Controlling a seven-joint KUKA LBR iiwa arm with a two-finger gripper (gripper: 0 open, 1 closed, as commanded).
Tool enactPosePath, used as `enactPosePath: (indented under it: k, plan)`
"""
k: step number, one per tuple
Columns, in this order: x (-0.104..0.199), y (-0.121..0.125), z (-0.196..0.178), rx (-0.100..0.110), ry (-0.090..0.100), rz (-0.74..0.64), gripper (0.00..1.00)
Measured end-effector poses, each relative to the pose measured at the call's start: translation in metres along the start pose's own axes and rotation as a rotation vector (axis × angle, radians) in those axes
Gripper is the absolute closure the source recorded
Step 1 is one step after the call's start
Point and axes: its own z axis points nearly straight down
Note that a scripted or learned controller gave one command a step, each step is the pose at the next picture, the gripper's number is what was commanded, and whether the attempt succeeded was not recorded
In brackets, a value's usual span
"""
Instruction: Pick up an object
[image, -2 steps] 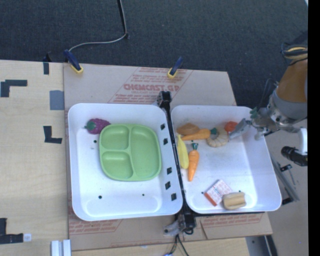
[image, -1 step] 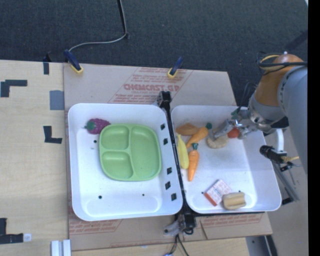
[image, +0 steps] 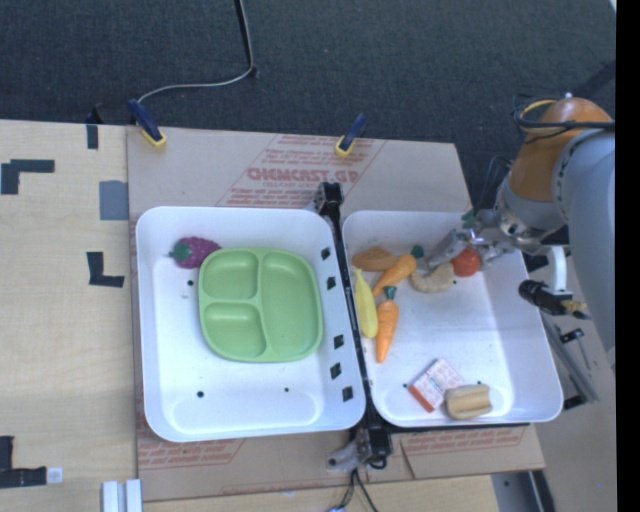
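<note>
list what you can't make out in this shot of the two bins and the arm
- Claw, camera view: small and blurred against the toys; open or shut is unclear.
- Red toy: the arm's wrist partly covers it; gripped or merely beside the claw is unclear.
- Beige lump: too blurred to identify.
- Small packet: print too small to read.
- Arm: cut off by the right edge.

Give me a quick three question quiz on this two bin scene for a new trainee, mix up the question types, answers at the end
1. True or false: the green divided plate lies in the right bin.
2. Which item sits beside the plate's upper left corner? A) the purple grapes B) a carrot C) a bread roll
3. Fill in: the gripper reaches into the ____ bin, near the red tomato.

Key
1. False: it lies in the left bin.
2. A
3. right
</note>
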Motion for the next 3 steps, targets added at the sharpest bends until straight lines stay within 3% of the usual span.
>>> enactPosePath:
  k: [1,2,3]
  plan:
    - [0.0,0.001,-0.01,-0.004,-0.004,-0.002,1.0]
    - [0.057,-0.03,-0.094,-0.002,-0.002,0.001,1.0]
    - [0.125,-0.049,-0.154,-0.001,-0.001,0.001,1.0]
